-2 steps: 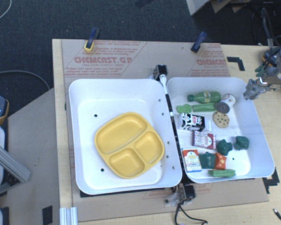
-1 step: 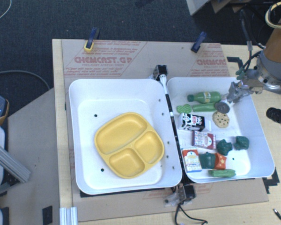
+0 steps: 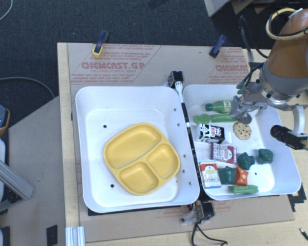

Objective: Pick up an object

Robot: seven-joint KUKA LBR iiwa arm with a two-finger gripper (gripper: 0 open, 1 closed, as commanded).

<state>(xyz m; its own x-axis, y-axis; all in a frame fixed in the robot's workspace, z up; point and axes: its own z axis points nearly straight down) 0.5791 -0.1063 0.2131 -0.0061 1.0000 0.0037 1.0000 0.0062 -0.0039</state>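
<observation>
**Gripper low over the crowded right bin, nothing clearly held**

You are looking down at a slant on two shallow white bins side by side. Take the right white bin [image 3: 287, 181] as your landmark. Just beside it, on its left, the left white bin [image 3: 87, 137] holds a yellow plastic divided plate [image 3: 141, 158].

Inside the right bin, small toy foods lie close together. Near its far edge lies a green plastic bottle [image 3: 218, 106]. Just in front of that is a long green vegetable-shaped piece [image 3: 211, 118]. Beside it sits a round tan cookie [image 3: 242, 131], then a black-and-white carton [image 3: 210, 133] and a red-and-white packet [image 3: 223, 152]. Toward the near edge are an orange-and-white carton [image 3: 209, 175], dark green chunks [image 3: 246, 161] and a flat green pod [image 3: 243, 189].

The grey arm with its orange band [image 3: 292, 45] reaches in from the right. Its gripper [image 3: 241, 111] hangs low at the bin's far side, between the bottle and the cookie. You cannot tell from here how its jaws stand, and no object shows between them.

What could go wrong, as a judgement: the pieces are packed so tightly that a descent here may land between objects and close on nothing. It could also nudge the bottle or the cookie aside, or pinch two things and drop both.
</observation>
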